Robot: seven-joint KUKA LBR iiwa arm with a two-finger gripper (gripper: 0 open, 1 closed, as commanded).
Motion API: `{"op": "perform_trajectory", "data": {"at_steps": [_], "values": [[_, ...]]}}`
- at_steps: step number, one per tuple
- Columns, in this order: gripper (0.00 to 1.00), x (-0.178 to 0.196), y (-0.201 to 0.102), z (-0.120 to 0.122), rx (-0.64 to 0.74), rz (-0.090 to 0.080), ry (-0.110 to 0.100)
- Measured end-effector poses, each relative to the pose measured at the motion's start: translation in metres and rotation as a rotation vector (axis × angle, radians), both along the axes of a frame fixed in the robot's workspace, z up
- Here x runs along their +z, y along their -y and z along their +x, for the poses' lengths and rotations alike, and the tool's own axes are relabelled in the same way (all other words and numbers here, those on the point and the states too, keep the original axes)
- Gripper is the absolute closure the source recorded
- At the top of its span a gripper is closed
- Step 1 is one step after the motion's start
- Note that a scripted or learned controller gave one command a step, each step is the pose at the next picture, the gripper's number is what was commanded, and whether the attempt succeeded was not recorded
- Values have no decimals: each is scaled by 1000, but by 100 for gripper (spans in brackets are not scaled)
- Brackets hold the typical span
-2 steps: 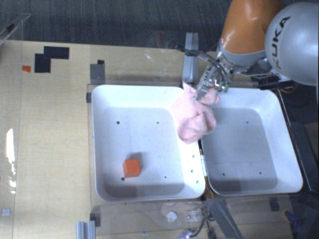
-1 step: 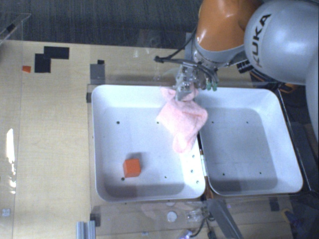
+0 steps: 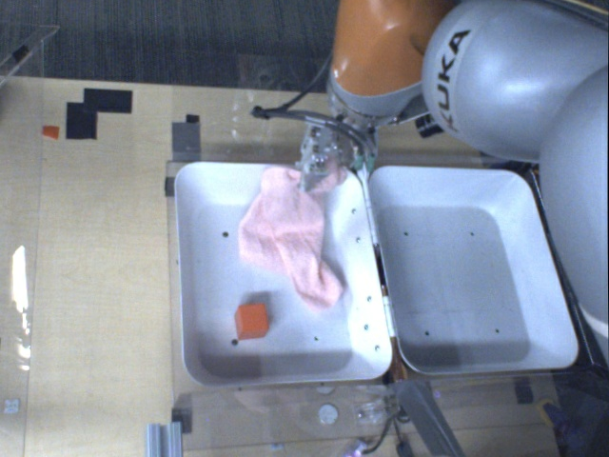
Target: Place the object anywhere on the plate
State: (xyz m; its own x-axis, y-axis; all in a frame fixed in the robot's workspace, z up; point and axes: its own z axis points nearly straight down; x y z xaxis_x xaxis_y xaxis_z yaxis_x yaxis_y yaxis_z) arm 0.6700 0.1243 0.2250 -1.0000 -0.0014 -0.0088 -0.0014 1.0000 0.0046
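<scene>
Diagonally, pink cloth [image 3: 285, 236] runs from pincer [image 3: 322, 168] toward orange block [image 3: 252, 321].

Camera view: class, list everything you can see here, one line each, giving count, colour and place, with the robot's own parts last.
Bins: two, white, side by side on the bench; left bin, right bin.
Cloth: one, pink, crumpled in the left bin, its top corner lifted at the gripper.
Block: one, orange, near the left bin's front.
Black marks: a few, on the bench at the far left.
Small orange mark: one, beside them.
Arm: one, grey with an orange band, entering from the right.
Gripper: one, over the left bin's far edge, at the cloth's top corner.
</scene>
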Motion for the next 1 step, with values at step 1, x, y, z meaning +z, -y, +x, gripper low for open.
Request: {"op": "perform_trajectory", "data": {"at_steps": [1], "values": [[0,0,0,0,0,0,0]]}}
